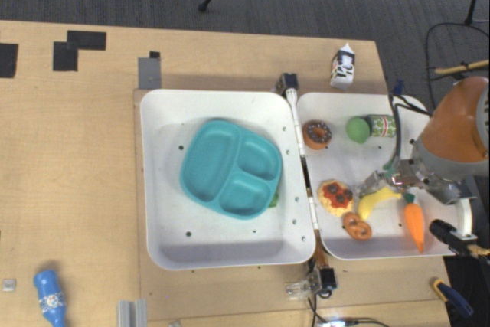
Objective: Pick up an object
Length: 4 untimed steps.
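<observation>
The right bin [346,165] holds several toy foods. A yellow banana [375,201] lies near its middle, with an orange carrot [414,226] to its right. A pizza slice [335,196] and a small brown ring [357,226] lie to the banana's left. At the back are a chocolate donut [317,134], a green ball [357,129] and a green can [380,125]. My gripper [392,181] hangs low over the banana's upper end, close to the carrot's tip. Whether it touches the banana cannot be made out.
A teal divided plate [230,168] lies in the left bin [164,165]. A small milk carton [343,66] stands on the bench behind the right bin. A blue toy [49,296] lies at the bench's front left. Clamps and cables sit around the bins' edges.
</observation>
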Available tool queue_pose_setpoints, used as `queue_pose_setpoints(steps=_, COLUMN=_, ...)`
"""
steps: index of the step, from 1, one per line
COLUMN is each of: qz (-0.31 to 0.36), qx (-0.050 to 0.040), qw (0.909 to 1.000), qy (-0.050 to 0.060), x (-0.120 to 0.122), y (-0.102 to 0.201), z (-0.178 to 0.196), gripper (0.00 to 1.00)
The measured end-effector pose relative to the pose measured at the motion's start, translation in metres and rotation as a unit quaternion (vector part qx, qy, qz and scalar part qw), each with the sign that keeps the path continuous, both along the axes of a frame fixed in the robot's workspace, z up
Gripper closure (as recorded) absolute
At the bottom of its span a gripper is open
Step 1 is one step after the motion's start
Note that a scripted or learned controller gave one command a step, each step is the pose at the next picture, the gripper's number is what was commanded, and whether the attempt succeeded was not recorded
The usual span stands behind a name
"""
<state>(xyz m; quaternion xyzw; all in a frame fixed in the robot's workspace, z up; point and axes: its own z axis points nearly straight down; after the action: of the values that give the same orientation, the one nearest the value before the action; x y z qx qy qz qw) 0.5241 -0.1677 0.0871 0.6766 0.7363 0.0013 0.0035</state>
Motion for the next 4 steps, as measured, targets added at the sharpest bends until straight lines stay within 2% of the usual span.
queue_pose_setpoints(steps=1, qz=0.126, qx=-0.0034, qw=0.9920, qy=-0.005, x=-0.033, y=0.027, z=0.001, gripper=0.00)
queue_pose_setpoints(steps=2, qz=0.126, qx=-0.0034, qw=0.9920, qy=-0.007, x=-0.030, y=0.028, z=0.012, gripper=1.00)
queue_pose_setpoints(steps=3, qz=0.126, qx=-0.0033, qw=0.9920, qy=-0.006, x=-0.031, y=0.028, z=0.012, gripper=0.00)
queue_pose_setpoints(steps=4, qz=0.219, qx=-0.0020, qw=0.9758, qy=0.000, x=0.007, y=-0.028, z=0.000, gripper=0.00)
